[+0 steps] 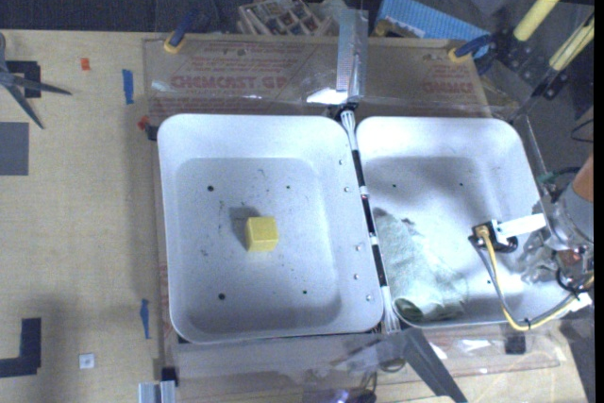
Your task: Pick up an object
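Yellow foam cube (261,233) sits centre-left, in the left white bin (189,146). We cannot tell the gripper's (566,250) state at lower right; the crumpled grey cloth (415,264) nearby could snag it.

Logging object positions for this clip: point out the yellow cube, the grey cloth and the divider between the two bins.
Small yellow cube (262,233): camera view, top face.
Crumpled grey cloth (411,261): camera view, middle fold.
Divider between the white bins (363,203): camera view, mid-length.
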`<state>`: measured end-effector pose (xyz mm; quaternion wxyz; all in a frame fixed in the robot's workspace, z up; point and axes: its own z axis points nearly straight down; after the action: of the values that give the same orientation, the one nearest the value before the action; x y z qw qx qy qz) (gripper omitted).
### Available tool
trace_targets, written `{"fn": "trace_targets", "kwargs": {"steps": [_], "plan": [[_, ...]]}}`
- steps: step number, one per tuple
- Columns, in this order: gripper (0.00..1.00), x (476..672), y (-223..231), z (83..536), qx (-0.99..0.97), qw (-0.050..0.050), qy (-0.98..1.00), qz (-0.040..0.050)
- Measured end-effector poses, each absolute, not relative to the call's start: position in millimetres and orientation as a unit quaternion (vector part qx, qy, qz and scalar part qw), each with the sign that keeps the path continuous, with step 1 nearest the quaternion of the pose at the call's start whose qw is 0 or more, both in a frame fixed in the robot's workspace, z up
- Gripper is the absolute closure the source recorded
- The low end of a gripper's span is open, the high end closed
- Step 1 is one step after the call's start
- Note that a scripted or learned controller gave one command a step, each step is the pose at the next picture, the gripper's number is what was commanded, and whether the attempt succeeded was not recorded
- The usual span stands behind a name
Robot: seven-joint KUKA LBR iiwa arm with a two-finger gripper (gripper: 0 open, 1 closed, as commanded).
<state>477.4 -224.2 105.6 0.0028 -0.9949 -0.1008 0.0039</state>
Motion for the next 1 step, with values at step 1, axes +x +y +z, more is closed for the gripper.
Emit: {"fn": "trace_targets", "kwargs": {"steps": [1], "plan": [[1.00,479.4,-159.6,151.0,-0.995,0.001,-0.102,0.0033]]}}
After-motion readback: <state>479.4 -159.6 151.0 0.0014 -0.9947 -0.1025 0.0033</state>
